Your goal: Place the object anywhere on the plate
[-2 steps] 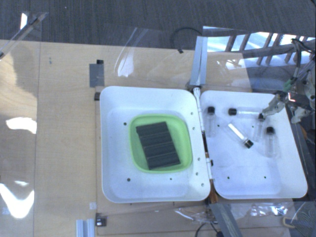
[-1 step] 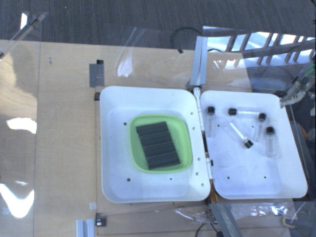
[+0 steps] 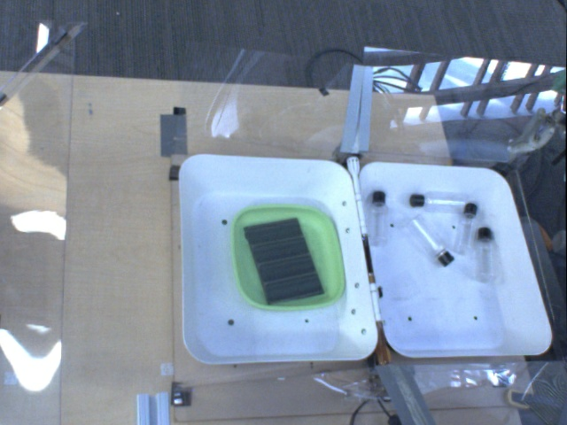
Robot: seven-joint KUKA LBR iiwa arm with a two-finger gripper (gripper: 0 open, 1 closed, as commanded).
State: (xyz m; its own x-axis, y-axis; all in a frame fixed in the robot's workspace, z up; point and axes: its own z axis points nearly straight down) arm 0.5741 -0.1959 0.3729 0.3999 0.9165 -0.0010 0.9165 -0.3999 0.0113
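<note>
A dark ribbed block (image 3: 283,261) is seen lying on the green plate (image 3: 330,277). Right of the plate, five black-capped clear vials (image 3: 431,244) are scattered. No writing can be read.

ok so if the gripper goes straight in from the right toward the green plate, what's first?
Low, the right bin's outer rim, then the black-capped vials lying across that line, before the green plate in the left bin. Height can't be judged here; a higher pass may clear them.
</note>
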